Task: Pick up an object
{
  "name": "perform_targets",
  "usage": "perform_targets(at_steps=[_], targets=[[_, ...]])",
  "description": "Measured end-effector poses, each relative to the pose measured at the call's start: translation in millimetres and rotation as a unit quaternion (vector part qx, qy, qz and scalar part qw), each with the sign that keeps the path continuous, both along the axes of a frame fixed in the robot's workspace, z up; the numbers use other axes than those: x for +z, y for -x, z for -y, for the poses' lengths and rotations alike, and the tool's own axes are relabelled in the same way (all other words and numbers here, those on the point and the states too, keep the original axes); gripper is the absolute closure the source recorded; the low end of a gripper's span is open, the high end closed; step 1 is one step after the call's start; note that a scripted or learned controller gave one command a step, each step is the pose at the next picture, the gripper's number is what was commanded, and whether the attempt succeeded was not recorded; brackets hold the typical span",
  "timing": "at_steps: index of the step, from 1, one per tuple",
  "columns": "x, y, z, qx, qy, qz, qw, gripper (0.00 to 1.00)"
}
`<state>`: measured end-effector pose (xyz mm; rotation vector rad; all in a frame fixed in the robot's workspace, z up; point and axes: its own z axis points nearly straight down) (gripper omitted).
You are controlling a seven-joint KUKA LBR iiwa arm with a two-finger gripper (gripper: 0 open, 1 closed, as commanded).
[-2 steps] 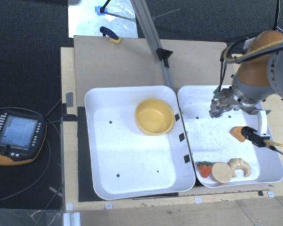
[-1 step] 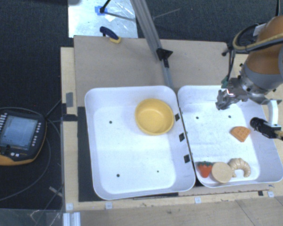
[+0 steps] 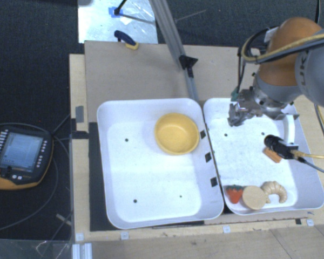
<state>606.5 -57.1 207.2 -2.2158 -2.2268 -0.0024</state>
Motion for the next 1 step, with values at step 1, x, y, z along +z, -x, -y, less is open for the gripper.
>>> perform_targets(at_steps=[1], targets=[[12.7,2.2,-48.7,0.0,-0.0001,0.0,1.0,1.0]])
